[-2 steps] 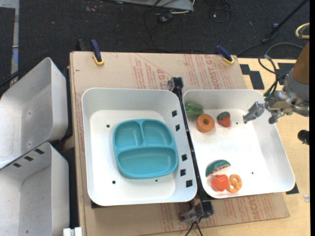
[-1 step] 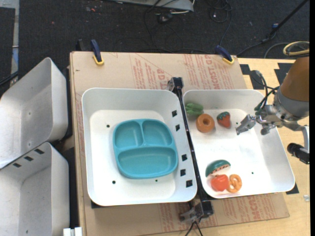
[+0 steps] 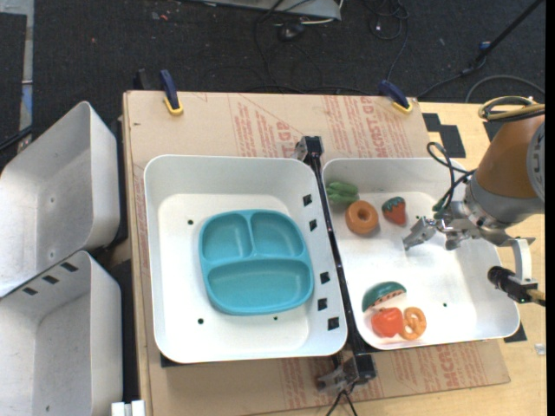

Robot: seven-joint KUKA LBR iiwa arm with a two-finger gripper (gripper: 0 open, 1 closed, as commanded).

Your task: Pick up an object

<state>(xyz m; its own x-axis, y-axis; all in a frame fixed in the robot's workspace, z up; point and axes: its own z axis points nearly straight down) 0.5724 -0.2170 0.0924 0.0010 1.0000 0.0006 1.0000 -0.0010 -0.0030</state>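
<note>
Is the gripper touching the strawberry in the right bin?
Apart. The camera view shows bare white bin floor between the gripper and the strawberry, which lies beside the donut.

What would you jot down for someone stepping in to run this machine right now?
Gripper: over the right bin, nothing seen between its jaws; whether they are open is unclear.
Right bin holds a green piece, a brown ring and a strawberry near its top, plus a watermelon slice, a red piece and an orange ring near its bottom.
Left bin holds a teal divided plate.
Done: nothing lifted.
Left: grasp and raise one item; the strawberry lies nearest.
</note>
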